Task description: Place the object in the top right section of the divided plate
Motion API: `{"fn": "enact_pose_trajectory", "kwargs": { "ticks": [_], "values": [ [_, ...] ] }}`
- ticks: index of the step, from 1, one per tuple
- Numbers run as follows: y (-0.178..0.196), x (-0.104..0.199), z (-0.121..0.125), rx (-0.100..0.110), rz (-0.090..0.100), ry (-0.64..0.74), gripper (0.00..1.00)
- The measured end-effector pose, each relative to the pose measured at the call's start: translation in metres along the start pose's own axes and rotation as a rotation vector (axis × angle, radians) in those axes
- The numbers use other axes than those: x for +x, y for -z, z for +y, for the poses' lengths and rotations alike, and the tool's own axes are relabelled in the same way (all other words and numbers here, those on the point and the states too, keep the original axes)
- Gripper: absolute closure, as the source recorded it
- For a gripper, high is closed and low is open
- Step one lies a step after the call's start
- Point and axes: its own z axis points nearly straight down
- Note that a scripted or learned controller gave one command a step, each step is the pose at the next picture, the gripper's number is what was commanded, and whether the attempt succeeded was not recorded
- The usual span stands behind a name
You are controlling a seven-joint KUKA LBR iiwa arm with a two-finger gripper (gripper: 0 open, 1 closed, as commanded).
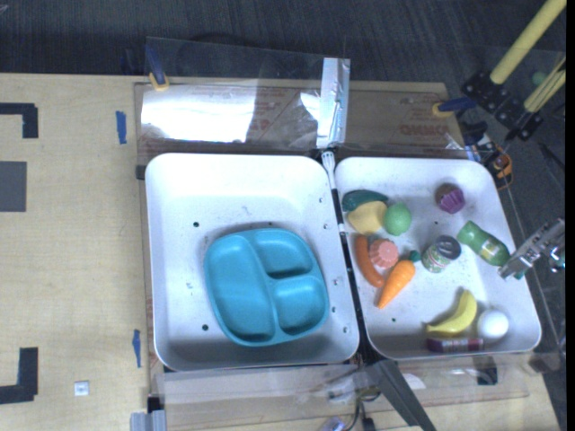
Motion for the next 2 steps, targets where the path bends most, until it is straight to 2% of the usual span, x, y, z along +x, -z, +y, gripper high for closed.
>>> {"fn": "enact_pose_trajectory", "kwargs": {
  "ticks": [2],
  "values": [
    [0.021, -0.003, 0.002, -0.006, -0.009, -0.003, 1.00]
  ]
}}
